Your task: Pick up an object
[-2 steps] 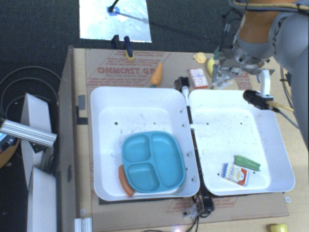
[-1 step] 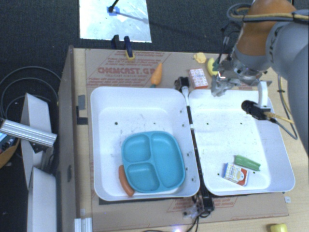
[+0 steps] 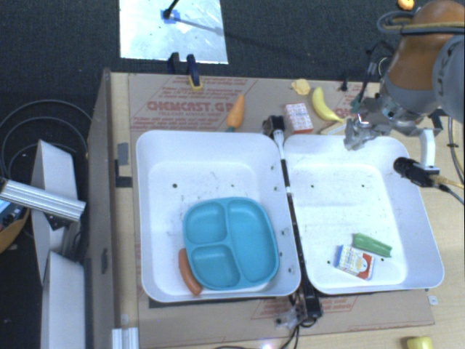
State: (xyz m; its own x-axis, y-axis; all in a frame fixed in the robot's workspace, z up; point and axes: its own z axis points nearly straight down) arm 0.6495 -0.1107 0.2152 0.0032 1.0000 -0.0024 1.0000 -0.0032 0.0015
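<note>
The arm reaches in from the right, and its tool (image 3: 357, 135) hangs over the far edge of the right bin (image 3: 407, 195), near that bin's far left corner. Whether the tool is apart or together I cannot tell at this size; nothing shows beneath it.

The things to choose from lie well apart from it. In the right bin, at the near side, a green pod-shaped piece (image 3: 372, 243) lies just beside a small red and white carton (image 3: 354, 261). In the left bin (image 3: 167, 166), a blue divided tray (image 3: 230, 242) takes up the near half, with an orange sausage-like piece (image 3: 188, 271) along its near left edge. On the desk (image 3: 182, 100) beyond the bins lie a carrot (image 3: 235, 112), a small box (image 3: 298, 117) and a banana (image 3: 322, 105).

By my reading the pick has not begun: this is the approach step, with no target under the tool. The next move calls for travelling toward the near side of the right bin, settling over the carton or the green piece, then descending squarely so that only one is taken.
</note>
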